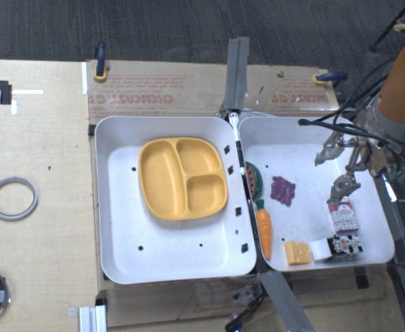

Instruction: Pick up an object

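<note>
While the grey arm with its orange band reaches in from the right, the two-finger gripper [342,175] hangs over the right white bin [306,133], its fingers [341,186] spread apart and grasping nothing. Directly below the fingertips, toward the near wall of the bin, lies a small red-and-white packet [343,218], its long axis running roughly away from the camera, just beside a black-and-white patterned box [343,245]. This packet looks like the nearest candidate, so the coming move is probably a short descent. Farther left in the same bin sit a purple grape cluster [282,190], an orange plastic carrot [264,232] and a yellow cheese wedge [298,253]. A yellow divided plate [183,178] rests in the left white bin [119,213].
</note>
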